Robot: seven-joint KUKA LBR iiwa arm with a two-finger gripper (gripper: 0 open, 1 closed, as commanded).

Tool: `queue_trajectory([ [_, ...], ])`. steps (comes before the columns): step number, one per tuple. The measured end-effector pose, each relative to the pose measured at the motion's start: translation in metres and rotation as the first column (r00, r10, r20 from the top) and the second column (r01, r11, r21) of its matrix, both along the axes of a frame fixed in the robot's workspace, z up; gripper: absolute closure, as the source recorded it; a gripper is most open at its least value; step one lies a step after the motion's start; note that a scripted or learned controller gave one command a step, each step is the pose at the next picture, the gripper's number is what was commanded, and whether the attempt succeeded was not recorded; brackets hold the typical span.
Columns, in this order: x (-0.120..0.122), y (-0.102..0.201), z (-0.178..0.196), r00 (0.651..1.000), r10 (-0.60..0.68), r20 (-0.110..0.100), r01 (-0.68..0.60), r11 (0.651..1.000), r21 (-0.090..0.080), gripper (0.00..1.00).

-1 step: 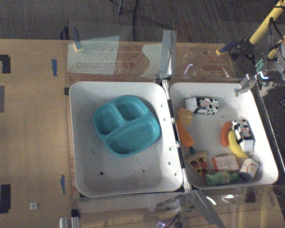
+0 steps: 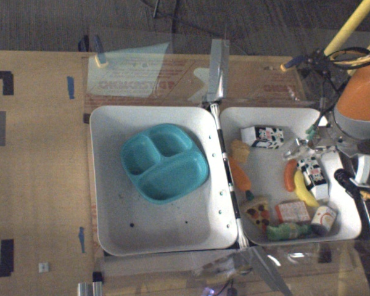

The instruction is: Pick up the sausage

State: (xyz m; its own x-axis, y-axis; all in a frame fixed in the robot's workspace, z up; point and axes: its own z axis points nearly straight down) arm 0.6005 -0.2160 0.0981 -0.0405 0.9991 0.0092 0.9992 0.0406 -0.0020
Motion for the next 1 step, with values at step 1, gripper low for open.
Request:
queue_trajectory([
  [1,-0.0261,0.0311,-0.0061,1.0,0.015,0.019,-0.015,1.0,-0.017,0.0],
])
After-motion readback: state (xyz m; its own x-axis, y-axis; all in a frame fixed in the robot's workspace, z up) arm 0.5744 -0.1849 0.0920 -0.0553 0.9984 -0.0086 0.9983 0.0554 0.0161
